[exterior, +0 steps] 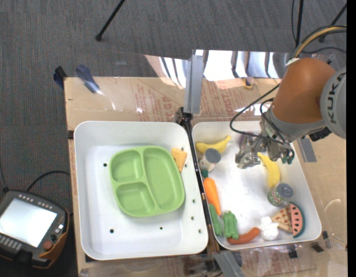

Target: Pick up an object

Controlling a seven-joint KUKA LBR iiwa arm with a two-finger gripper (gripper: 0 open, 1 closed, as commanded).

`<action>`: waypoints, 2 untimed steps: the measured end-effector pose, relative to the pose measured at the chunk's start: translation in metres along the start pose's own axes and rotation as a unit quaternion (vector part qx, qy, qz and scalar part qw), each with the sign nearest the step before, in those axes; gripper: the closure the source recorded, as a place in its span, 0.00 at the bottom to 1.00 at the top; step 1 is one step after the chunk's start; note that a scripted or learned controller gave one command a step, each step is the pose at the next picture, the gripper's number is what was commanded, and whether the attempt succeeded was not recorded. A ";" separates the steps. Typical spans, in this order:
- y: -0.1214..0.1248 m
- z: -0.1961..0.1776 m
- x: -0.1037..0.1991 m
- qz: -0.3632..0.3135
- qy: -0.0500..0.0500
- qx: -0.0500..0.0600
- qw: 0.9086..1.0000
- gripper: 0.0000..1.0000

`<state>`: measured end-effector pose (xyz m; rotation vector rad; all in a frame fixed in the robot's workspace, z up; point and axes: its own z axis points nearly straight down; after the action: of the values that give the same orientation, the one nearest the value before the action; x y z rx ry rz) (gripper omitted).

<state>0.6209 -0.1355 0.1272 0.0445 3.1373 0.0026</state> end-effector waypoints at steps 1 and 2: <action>0.010 0.028 -0.019 -0.041 0.001 0.000 0.999 1.00; 0.010 0.027 -0.020 -0.041 0.000 0.000 0.999 0.00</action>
<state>0.6408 -0.1262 0.1000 -0.0842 3.1373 0.0028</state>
